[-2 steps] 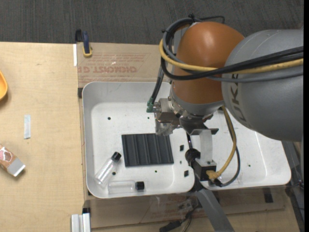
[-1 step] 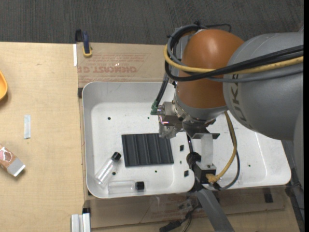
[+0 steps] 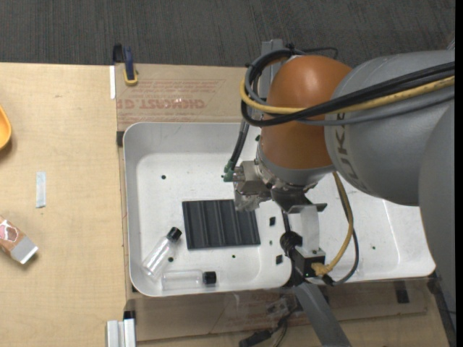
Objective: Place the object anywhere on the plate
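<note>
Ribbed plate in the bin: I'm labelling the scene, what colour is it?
Black, with parallel ridges; the plate shows best in the camera view, flat on the white bin floor.

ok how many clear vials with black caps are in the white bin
2. One vial lies tilted by the bin's lower-left corner; the other vial lies along its bottom edge. The arm may hide more.

You are looking at what is probably a robotics lab or test cell, though the slanted overhead view is showing little beyond the bench. A grey industrial arm (image 3: 376, 121) with an orange band and looped cables is reaching over a shallow white bin (image 3: 145, 147) that is sitting on a plain plywood bench (image 3: 58, 121). A blue clamp (image 3: 128, 63) is gripping the board's edge, and dark carpet (image 3: 181, 13) is lying beyond it.
</note>
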`<state>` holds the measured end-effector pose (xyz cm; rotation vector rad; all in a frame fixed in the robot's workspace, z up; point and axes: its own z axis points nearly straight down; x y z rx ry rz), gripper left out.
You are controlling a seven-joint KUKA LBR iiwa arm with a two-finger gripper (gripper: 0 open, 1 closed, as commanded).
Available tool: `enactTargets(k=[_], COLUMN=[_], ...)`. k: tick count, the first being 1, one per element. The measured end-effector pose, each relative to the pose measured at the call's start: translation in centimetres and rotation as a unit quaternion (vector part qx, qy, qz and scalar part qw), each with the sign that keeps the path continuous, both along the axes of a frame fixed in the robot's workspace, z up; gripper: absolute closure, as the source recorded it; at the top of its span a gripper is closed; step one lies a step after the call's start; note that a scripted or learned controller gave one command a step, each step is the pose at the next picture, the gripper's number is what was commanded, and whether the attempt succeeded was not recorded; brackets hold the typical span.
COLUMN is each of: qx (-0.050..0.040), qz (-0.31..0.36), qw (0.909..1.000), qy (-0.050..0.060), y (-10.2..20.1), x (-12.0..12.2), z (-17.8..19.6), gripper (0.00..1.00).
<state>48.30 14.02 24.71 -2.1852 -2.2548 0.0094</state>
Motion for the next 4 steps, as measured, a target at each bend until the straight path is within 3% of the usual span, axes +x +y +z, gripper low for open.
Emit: enactTargets(k=[1,2,4], qx=[0.0004,0.0007,-0.0019], qz=[0.052,0.122,0.121], qw=[0.9986,0.9925,0.9927], qy=[0.000,-0.002,0.001], y=[-1.5,-0.5,-0.8], x=[-0.6,1.2,1.4], z=[-0.5,3.4,5.0], gripper=[1.00,1.00,1.00])
